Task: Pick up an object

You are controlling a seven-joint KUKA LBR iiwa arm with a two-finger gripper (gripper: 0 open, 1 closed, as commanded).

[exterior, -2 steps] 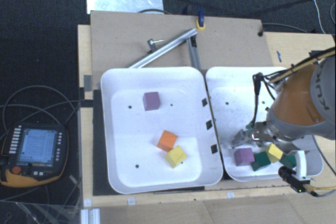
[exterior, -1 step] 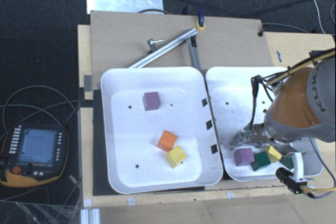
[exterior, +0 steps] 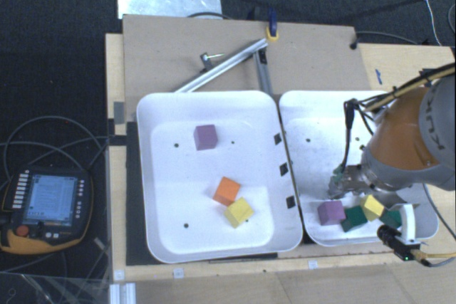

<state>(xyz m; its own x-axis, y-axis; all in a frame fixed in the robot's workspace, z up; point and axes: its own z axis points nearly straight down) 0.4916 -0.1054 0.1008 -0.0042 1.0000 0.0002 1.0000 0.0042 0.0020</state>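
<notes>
in the right bin (exterior: 313,126), nearest the front rim, a purple block (exterior: 330,212), a dark green block (exterior: 353,218) and a yellow block (exterior: 372,207) sit bunched together. the gripper (exterior: 343,184) hangs just above them; i cannot tell its opening. further left, the left bin (exterior: 164,117) holds a yellow cube (exterior: 239,212) touching an orange cube (exterior: 226,190), and a purple cube (exterior: 205,137) toward the back.

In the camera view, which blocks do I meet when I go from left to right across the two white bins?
Purple block → orange block → yellow block in the left bin, then purple block → green block → yellow block in the right bin.
</notes>
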